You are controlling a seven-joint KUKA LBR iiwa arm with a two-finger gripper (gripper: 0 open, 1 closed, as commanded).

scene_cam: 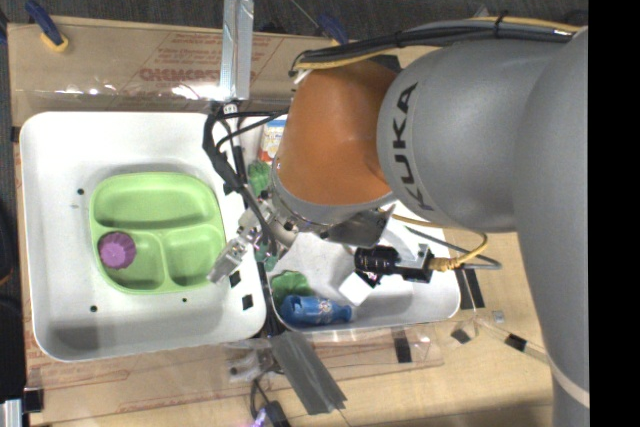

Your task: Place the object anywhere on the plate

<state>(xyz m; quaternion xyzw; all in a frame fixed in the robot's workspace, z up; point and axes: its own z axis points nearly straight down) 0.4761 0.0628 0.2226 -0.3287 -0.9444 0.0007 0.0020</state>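
Note:
A green divided plate [160, 200] lies in the left white bin [60, 145]. A small purple round object [117, 251] rests in the plate's lower left compartment. My gripper [230, 258] hangs low over the plate's right rim, close to the wall between the two bins. It is small and partly lost under the wrist and cables. Nothing shows in its grasp. The grey arm with its orange band [335, 145] covers most of the right bin.
In the right bin [440, 300], a blue object [315, 309] and a green one [290, 281] lie by the front wall. Another green piece [260, 178] and a printed packet [272, 137] peek out near the back. A metal post [238, 40] stands behind the bins.

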